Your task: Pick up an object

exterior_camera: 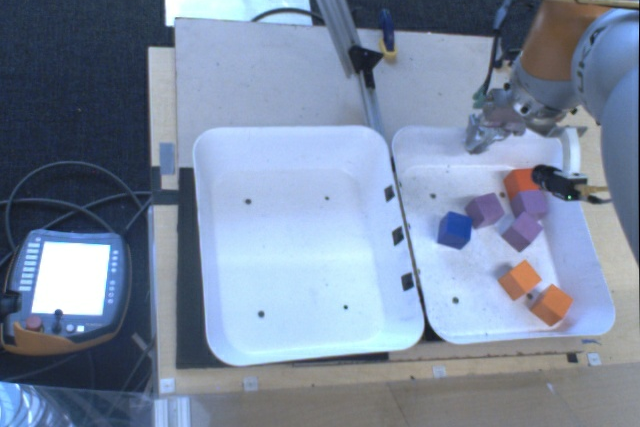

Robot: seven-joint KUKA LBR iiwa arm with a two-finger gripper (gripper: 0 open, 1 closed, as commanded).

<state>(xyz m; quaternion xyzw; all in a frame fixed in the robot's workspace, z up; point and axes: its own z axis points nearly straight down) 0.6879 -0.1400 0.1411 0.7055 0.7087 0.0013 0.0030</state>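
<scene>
Orange cube (pixel 551 304) in right bin (pixel 590 265), well below tool (pixel 484 136); tool state unclear.

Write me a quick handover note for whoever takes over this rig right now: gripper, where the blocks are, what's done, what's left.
Gripper: over the back edge of the right bin, nothing visibly held.
Blocks, all in the right bin: blue block, three purple blocks, two orange blocks near the front, one orange-red block at the back.
Left bin: no blocks.
Done: nothing picked yet.
Left: descend, grasp one block, lift.
</scene>
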